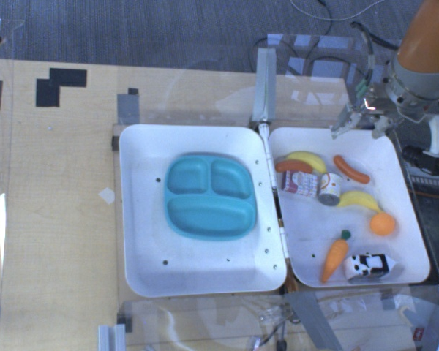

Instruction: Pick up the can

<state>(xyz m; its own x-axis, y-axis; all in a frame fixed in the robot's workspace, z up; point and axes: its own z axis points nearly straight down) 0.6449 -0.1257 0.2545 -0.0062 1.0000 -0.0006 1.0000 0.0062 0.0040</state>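
The gripper (360, 123) hangs open and empty over the back edge of the right bin (413, 269), and the can (311, 186) lies squeezed between 2 bananas and a sausage, so it could slip or roll

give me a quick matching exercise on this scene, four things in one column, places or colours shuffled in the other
Things:
1. can
2. blue tray
3. carrot
4. gripper

Places:
A. in the left bin
B. lying on its side, between the two bananas
C. above the right bin's far rim
D. near the front of the right bin, beside the cow toy

Pairs: 1-B, 2-A, 3-D, 4-C
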